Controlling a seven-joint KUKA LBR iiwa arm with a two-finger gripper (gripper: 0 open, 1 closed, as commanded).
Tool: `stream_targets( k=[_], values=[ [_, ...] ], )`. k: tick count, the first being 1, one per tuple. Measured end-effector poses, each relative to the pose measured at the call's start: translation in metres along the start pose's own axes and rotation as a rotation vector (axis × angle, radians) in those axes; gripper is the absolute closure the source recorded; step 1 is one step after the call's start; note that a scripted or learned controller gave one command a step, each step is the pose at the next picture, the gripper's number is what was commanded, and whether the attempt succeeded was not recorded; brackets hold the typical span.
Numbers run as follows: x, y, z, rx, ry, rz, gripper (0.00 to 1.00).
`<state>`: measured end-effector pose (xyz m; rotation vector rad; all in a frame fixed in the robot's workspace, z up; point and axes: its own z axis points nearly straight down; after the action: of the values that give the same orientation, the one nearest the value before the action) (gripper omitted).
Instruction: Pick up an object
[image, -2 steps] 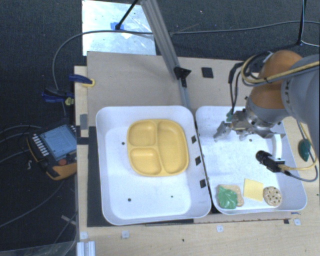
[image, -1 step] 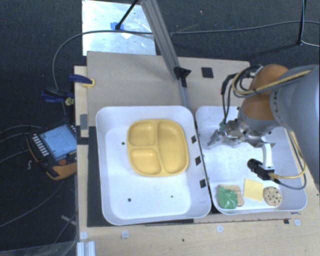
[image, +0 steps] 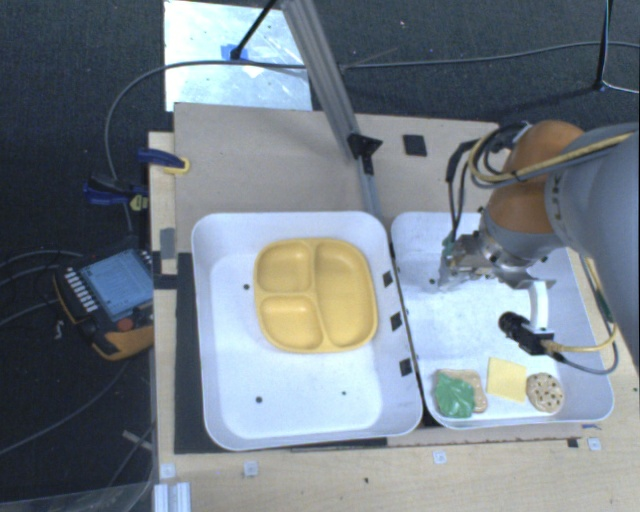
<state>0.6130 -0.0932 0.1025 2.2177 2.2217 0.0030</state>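
**Food along the near wall, gripper further back**

Nearest to us, three pieces of food lie in a row along the near wall of the right bin (image: 470, 330): a piece of toast (image: 458, 393) with something green on top, a yellow cheese slice (image: 506, 380) just beside it, and a round cookie (image: 544, 392) close to the bin's near right corner. We see each one lying flat on the bin floor.

We find the gripper (image: 452, 268) in the far left part of the same bin, near the wall shared with the left bin (image: 300, 400) and well apart from the food. We cannot make out how wide it stands or whether it has hold of anything. The grey arm (image: 590, 190) reaches in above it from the right.

A yellow plate (image: 315, 295) with three compartments rests in the far half of the left bin.
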Motion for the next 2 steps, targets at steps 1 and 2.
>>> stream_targets(
  k=[1, 2],
  values=[
    [-0.004, 0.004, -0.064, -0.005, -0.001, -0.003, 1.00],
    [-0.004, 0.006, -0.119, -0.005, -0.001, -0.003, 1.00]
  ],
)
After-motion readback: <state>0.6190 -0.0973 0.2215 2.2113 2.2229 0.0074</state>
